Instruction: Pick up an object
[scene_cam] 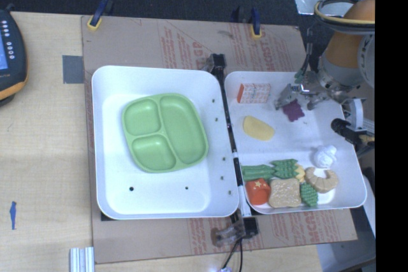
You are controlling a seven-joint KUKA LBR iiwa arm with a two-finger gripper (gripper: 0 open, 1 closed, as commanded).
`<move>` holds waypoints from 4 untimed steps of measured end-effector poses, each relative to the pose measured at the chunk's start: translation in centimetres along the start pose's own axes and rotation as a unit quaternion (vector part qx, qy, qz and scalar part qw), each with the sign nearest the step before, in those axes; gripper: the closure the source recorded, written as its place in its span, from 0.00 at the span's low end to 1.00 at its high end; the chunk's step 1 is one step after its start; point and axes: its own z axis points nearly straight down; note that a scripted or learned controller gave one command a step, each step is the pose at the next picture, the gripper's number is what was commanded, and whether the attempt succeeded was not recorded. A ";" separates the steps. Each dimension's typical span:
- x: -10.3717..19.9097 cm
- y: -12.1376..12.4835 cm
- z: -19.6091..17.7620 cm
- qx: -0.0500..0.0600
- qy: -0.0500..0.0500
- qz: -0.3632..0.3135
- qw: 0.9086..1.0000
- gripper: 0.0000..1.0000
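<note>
A green tray [166, 132] sits mid left bin [108, 194]; in the right bin [347, 204], a yellow piece [258, 128] lies centre-left, long axis crosswise. The gripper [296, 97] hangs near the far edge, fingers spread; a purple toy [294, 111] sits just under them, not yet clamped, the likeliest pick.

Robotics lab test cell, not a home or kitchen. Pale wood-grain counter [44, 156] carries a brown cardboard sheet with red printed lettering [159, 41], held at its far edge by a yellow-tipped blue spring clamp [97, 14] and a second blue clamp [255, 22]. Two shallow white plastic bins [115, 197] sit side by side on the cardboard, joined by black brackets [218, 62]. A black and orange handheld control pendant [9, 54] lies at the left edge. Grey industrial robot arm with orange band [349, 35] reaches in from the right. Food in the right bin looks like plastic toys [284, 185].
</note>
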 end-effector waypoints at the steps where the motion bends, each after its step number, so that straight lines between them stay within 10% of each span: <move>1: 0.0 0.1 -1.1 0.000 0.000 -0.001 1.000 1.00; 2: -1.7 -4.4 0.1 0.002 0.000 0.000 1.000 1.00; 3: -1.6 -4.1 0.0 0.000 -0.001 -0.001 1.000 0.00; 4: -1.6 0.7 -0.1 -0.003 -0.001 -0.002 1.000 0.00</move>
